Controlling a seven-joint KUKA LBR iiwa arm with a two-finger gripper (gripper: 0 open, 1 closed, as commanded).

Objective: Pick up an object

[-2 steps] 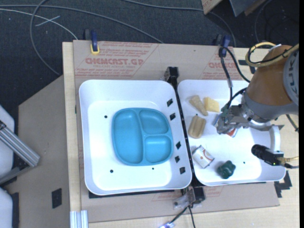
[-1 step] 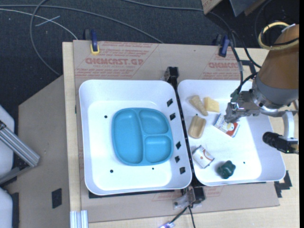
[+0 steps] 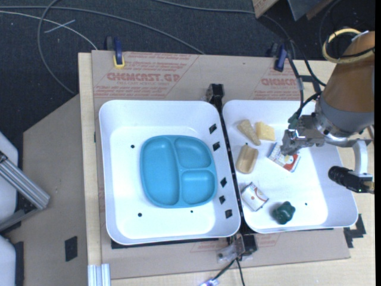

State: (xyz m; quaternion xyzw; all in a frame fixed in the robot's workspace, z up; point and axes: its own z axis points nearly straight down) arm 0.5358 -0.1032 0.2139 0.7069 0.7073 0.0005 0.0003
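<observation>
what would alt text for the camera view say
A grey and orange robot arm reaches from the right, its gripper low over a small red and white packet in the right bin, among scattered small items. The left bin holds a blue divided plate.

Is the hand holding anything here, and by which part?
Cannot be told. The hand sits right over a small red-and-white packet in the right bin; no grip is visible.

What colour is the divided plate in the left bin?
Light blue; the divided plate shows plainly in the camera view.
</observation>
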